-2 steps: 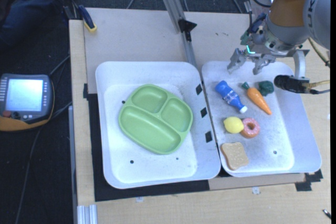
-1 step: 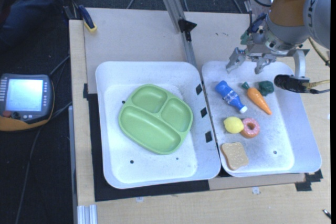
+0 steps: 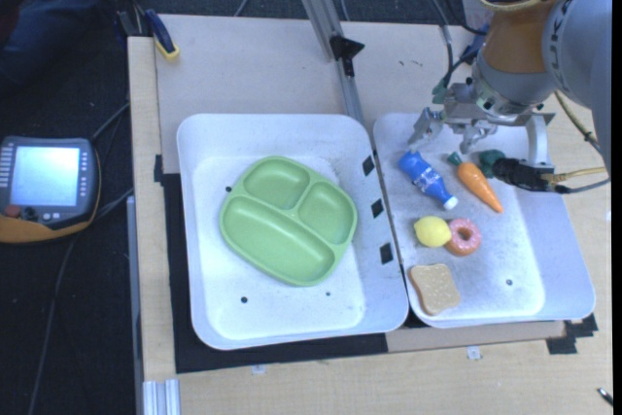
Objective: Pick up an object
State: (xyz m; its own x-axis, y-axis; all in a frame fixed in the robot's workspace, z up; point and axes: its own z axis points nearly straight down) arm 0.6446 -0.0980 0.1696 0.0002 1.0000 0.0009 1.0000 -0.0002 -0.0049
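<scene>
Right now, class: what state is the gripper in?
Gripper: open, fingers spread, holding nothing, above the right bin near the blue bottle.

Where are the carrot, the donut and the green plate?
carrot [image 3: 480,187]: camera view, middle of its orange body.
donut [image 3: 464,237]: camera view, on its pink ring.
green plate [image 3: 288,220]: camera view, ridge between its compartments.

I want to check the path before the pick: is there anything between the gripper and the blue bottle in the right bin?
Nothing visible does. The gripper hangs just above and right of the blue bottle; the carrot lies to the bottle's right, off that line.
</scene>
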